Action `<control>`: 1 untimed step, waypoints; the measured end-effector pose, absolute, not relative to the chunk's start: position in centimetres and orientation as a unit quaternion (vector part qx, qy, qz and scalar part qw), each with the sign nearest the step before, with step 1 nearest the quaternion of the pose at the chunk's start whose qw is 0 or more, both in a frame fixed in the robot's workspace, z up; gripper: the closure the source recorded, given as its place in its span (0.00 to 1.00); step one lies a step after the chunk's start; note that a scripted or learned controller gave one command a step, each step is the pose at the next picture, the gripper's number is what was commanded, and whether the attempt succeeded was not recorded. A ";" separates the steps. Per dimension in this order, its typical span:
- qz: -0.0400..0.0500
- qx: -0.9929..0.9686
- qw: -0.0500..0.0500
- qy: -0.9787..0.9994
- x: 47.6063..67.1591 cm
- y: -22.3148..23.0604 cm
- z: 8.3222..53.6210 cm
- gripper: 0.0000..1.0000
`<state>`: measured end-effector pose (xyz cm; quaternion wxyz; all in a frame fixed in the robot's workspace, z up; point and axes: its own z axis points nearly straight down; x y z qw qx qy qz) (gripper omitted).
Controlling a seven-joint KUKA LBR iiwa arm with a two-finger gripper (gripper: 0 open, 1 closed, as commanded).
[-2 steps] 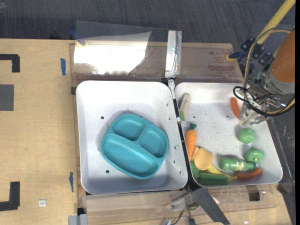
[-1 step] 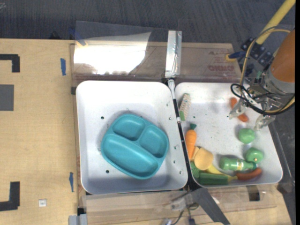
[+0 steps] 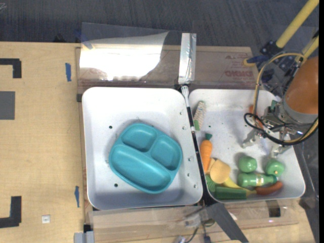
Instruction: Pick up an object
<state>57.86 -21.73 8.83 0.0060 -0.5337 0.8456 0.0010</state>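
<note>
Most of the arm is cut off at the right edge, so you really just get the orange band [image 3: 307, 87] and a tangle of black and yellow cables hanging around the wrist. The gripper [image 3: 263, 143] sits over the right bin [image 3: 228, 97], and its two silvery fingers [image 3: 248, 139] look spread apart with nothing between them. So jaws released, holding nothing, hovering just above the toys rather than touching any that I can tell.

The pickable stuff is all piled in the lower part of that right bin. There's a green round piece [image 3: 247, 163] just below the gripper, another green one [image 3: 275, 167] to its right, and a green bottle-ish thing [image 3: 253, 179] lying under them. A red-orange item [image 3: 271, 188] lies along the bottom wall, partly tucked under the greens, hard to say what it is. Next to that: a tan slice [image 3: 219, 172], a bit of yellow [image 3: 230, 183], a dark green long piece [image 3: 223, 192], and a carrot [image 3: 206, 153] along the left wall. Higher up by the divider is a corn-cob-looking thing [image 3: 198, 114], kinda blurry.

The left bin [image 3: 101, 110] has a teal divided plate [image 3: 146, 157] sitting in it. Behind both bins there's a shiny plastic sheet [image 3: 126, 54] and a silver strip [image 3: 187, 57].
</note>
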 end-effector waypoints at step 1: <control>-0.002 -0.493 0.006 0.870 57.0 -14.8 9.0 0.00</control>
